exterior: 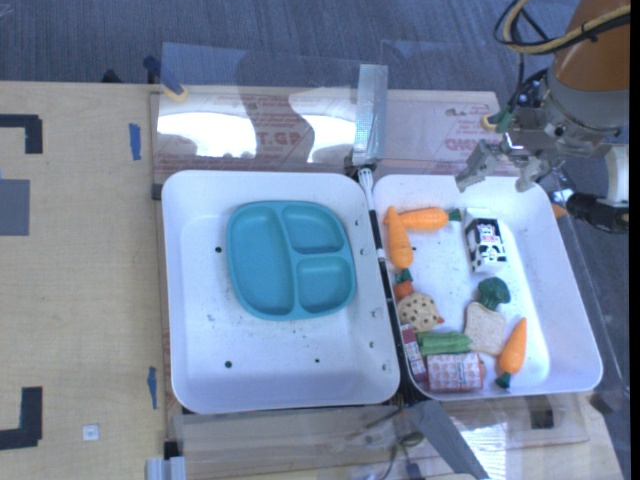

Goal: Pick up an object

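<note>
Blue tray (291, 259), white bins (190, 268), 3 orange carrots (421, 219), blk/white cow carton (486, 243), green broccoli (492, 291).

Red print runs along the brown cardboard strip (420, 128) behind the two bins; letters too small and glare-washed to read. Black-and-white carton (486, 245) and red-and-white packet (455, 372) in the right bin carry markings, none legible.

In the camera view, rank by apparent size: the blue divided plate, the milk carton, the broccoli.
Largest to smallest:
1. blue divided plate, by far
2. milk carton
3. broccoli, only slightly smaller than the carton; that gap is close.
</note>
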You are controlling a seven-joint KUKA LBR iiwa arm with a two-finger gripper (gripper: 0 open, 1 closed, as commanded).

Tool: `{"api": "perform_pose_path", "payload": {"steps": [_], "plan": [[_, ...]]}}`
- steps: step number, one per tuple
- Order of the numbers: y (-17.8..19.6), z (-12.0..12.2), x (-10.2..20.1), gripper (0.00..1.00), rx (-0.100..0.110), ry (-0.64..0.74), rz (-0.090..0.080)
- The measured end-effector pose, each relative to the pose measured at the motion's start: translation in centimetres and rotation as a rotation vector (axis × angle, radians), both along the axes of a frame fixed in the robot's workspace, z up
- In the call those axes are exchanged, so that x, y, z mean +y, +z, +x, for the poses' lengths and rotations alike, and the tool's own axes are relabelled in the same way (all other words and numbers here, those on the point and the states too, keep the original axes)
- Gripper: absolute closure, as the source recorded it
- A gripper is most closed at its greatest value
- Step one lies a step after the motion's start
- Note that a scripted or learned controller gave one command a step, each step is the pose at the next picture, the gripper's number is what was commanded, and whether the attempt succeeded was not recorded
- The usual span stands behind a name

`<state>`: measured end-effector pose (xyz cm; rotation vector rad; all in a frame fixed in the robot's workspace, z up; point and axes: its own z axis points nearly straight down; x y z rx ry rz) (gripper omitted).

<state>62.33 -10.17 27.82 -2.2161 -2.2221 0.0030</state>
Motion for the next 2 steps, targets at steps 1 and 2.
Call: {"api": "perform_pose_path", "payload": {"steps": [1,2], "plan": [[-10.4,0.6,-6.3,0.00,0.010,-0.109,0.000],[-19.2,0.3,-6.9,0.00,-0.008,-0.092,-0.001]]}}
